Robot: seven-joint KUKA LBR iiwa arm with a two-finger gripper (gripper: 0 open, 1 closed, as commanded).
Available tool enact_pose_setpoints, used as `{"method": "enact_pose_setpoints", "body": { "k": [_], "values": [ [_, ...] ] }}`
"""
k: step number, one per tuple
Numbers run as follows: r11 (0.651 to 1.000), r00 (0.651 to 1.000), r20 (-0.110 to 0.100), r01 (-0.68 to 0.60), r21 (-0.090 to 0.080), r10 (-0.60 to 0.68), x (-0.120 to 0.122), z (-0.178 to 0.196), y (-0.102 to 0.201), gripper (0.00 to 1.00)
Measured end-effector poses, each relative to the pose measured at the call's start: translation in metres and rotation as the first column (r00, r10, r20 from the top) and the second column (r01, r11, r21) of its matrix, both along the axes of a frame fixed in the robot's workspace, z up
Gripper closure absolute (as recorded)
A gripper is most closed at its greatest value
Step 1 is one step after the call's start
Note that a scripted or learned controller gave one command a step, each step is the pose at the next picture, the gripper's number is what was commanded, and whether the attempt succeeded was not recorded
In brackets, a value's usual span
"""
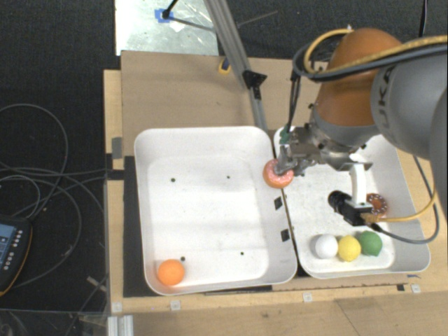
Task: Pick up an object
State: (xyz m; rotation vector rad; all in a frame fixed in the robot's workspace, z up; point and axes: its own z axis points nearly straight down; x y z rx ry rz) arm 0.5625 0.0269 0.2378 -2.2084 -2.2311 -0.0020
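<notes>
A pink frosted doughnut [278, 176] hangs over the rim between the two bins, and my gripper [284, 165] is shut on its upper edge. The gripper reaches in from the right, under the orange wrist band. In the right bin [413, 254], a white ball [325, 246], a yellow ball [348, 248] and a green ball [369, 243] lie in a row along the front wall. A small brown ring-shaped toy [376, 203] lies behind them. An orange ball [170, 272] rests in the front left corner of the left bin [203, 187].
A grey pole [234, 44] slants down from the top to the bins' back edge. Cables and a handheld device [10, 243] lie on the dark floor at left. The arm covers most of the right bin's back half.
</notes>
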Motion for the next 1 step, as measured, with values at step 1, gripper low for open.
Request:
{"method": "enact_pose_setpoints", "body": {
  "k": [1],
  "values": [
    [1.000,1.000,0.000,-0.001,0.000,0.001,-0.0094,-0.0110,0.0552,1.00]
  ]
}}
